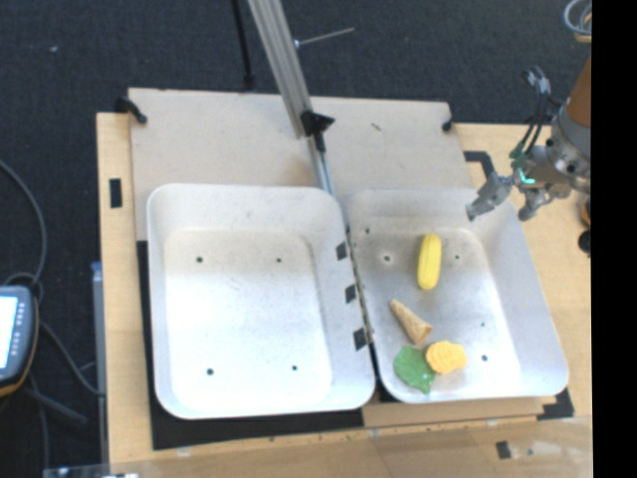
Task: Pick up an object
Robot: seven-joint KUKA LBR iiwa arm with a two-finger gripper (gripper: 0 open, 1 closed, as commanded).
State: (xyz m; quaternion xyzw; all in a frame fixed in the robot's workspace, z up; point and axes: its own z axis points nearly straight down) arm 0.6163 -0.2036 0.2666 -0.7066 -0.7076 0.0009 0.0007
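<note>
My gripper (513,199) hangs over the upper right corner of the right bin (518,267), its two grey fingers spread apart with nothing between them. Below and to the left of it, on the bin floor, lies a yellow corn cob (429,261) set upright in the view, well apart from my fingers. Farther toward the near edge sit a tan cone-shaped piece (410,320), a small orange-yellow object (446,357) and a green leaf-like piece (412,369), the last two touching, while the left bin (249,302) lies beside.
</note>
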